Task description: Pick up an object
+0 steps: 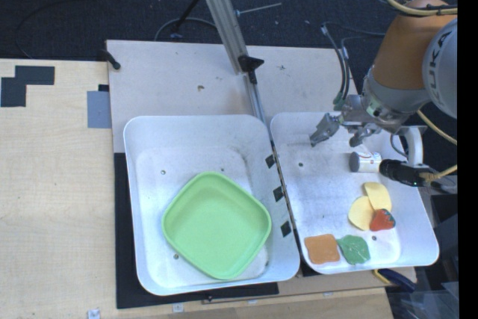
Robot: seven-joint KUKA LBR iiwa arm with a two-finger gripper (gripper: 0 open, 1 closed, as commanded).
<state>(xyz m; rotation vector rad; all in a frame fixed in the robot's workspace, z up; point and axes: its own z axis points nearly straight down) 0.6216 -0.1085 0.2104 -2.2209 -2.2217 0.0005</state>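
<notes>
Near edge, right bin (299, 183): orange square (323, 248), green piece (353, 249) side by side by front rim; just behind, two yellow pieces (369, 205), one red piece (383, 220) touching them. Five small objects clustered in near right corner; bin's left and middle floor bare. Left bin (142, 153): one green plate (216, 224) toward front. Farther: gripper (342, 132) above right bin's back part, fingers spread apart, holding nothing.

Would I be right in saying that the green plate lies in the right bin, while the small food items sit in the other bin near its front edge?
Not quite: the camera view shows the green plate in the left bin, not the right one. The rest stands: the small food items sit in the other bin, near its front edge.
</notes>
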